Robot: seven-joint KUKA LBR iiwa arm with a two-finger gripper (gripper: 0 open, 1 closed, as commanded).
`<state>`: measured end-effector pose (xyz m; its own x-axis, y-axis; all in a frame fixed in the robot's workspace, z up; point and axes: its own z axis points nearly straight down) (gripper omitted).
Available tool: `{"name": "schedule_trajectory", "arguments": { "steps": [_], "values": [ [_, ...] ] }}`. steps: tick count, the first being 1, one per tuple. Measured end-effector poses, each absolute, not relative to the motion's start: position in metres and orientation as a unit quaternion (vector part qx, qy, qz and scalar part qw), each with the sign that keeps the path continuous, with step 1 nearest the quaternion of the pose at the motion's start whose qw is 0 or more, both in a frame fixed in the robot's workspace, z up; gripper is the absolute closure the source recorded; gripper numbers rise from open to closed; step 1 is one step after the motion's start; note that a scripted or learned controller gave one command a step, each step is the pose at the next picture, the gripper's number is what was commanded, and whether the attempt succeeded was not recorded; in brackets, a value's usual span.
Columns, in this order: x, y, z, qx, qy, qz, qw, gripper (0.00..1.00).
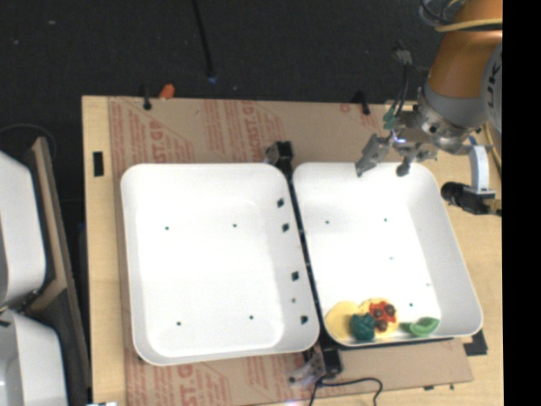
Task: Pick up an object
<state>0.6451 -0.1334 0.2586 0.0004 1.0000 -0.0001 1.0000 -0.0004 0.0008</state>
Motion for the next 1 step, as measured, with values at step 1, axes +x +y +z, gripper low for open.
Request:
{"name": "schedule_trajectory", "arguments": {
  "steps": [1],
  "values": [
    [0.5818,-0.1314,0.2259,0.708,0.706,-0.0007,-0.001,0.00]
  ]
}}
